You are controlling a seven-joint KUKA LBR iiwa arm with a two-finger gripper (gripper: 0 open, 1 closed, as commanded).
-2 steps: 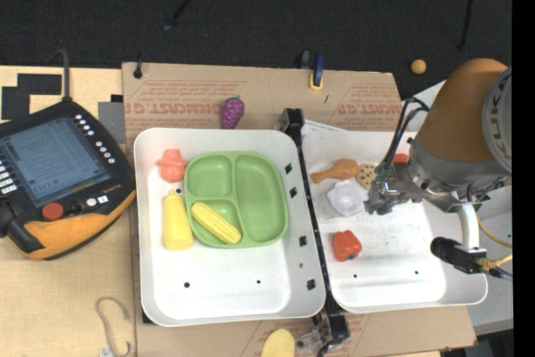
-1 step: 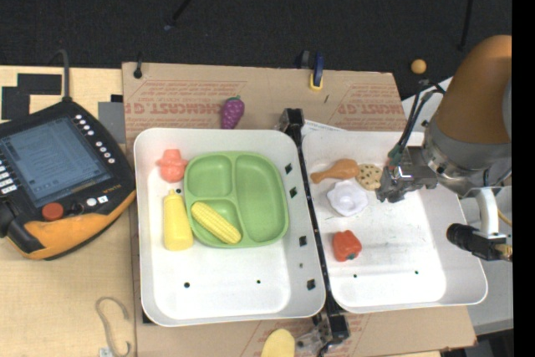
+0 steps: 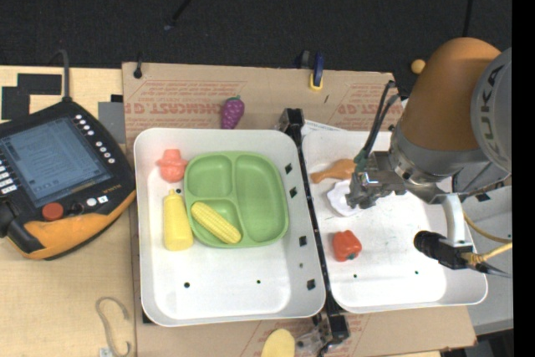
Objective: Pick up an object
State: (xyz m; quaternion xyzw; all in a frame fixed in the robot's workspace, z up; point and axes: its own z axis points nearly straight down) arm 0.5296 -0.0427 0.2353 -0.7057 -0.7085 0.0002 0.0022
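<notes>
Gripper (image 3: 361, 195): mine, low over right bin (image 3: 435, 284); finger state, cannot tell.
Red pepper (image 3: 346, 245): right bin floor, near my gripper, apart.
Corn (image 3: 216, 222): green tray (image 3: 259, 205), left bin.

bins 2 (image 3: 167, 297) (image 3: 451, 288) | green tray 1 (image 3: 267, 221) | corn 1 (image 3: 216, 222) | yellow bottle 1 (image 3: 175, 221) | pink toy 1 (image 3: 170, 165) | red pepper 1 (image 3: 346, 245) | orange piece 1 (image 3: 334, 171) | white item 1 (image 3: 338, 198) | purple grapes 1 (image 3: 231, 111) | pendant 1 (image 3: 54, 171)
</notes>
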